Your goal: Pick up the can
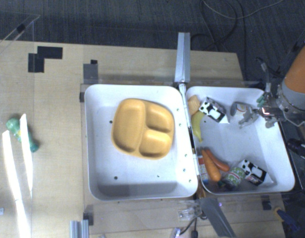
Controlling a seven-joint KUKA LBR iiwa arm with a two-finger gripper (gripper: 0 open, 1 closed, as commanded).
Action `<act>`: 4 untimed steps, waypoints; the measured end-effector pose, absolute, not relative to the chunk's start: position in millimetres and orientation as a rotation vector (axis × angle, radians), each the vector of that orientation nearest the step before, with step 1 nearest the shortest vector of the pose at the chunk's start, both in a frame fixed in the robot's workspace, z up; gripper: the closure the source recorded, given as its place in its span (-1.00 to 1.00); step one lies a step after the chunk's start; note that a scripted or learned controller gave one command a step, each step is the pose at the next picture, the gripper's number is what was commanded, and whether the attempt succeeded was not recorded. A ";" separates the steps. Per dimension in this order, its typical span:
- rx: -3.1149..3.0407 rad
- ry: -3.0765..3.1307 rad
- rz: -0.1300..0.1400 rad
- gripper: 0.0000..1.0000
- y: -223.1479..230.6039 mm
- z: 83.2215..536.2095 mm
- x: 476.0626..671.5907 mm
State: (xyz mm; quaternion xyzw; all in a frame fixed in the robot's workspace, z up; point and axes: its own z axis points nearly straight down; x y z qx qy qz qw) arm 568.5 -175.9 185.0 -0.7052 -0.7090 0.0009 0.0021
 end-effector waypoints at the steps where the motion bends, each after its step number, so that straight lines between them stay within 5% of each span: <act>1: -2.011 -2.410 0.001 -1.00 -205.5 148.9 578.6; 2: -1.922 -2.488 -0.001 -1.00 -180.2 94.3 645.4; 3: -1.917 -2.494 -0.001 1.00 -179.1 103.1 646.8; 4: -2.159 -2.282 0.001 1.00 -154.6 198.5 669.6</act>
